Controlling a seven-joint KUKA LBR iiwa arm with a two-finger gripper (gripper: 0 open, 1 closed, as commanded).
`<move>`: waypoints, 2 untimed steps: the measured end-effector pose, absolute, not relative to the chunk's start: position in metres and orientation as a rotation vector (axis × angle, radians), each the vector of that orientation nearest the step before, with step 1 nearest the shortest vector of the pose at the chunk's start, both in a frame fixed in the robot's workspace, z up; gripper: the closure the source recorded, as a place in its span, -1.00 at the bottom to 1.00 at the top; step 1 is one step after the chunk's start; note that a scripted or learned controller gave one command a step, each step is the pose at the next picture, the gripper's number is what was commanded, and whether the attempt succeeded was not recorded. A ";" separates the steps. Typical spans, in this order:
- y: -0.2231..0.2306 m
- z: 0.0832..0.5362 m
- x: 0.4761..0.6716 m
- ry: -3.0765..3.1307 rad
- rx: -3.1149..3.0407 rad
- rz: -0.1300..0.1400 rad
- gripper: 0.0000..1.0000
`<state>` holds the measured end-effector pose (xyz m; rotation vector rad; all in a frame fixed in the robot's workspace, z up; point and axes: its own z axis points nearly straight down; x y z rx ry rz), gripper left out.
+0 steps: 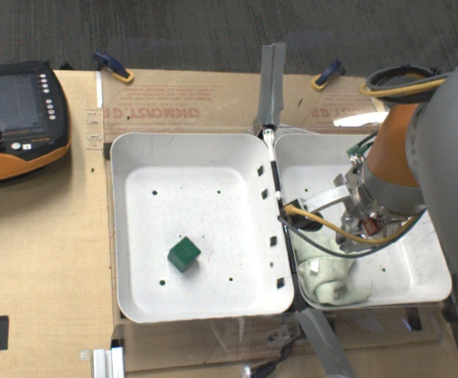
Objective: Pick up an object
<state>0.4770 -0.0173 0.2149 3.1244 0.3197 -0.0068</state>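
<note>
A green block (184, 254) lies on the floor of the left bin (134, 211), toward its near side. The gripper (347, 242) hangs over the right bin (418, 274), well apart from the block, above a crumpled white cloth (331, 278); its grip cannot be told

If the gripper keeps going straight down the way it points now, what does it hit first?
Most likely the pale crumpled cloth in the right bin; the gripper hangs above that bin's near-left part, though depth is hard to judge from this slant.
</note>
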 end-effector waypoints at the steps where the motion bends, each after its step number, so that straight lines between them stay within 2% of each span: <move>1: -0.040 0.190 0.476 0.312 3.127 -0.010 1.00; 2: 0.032 0.191 0.521 0.320 3.124 -0.006 1.00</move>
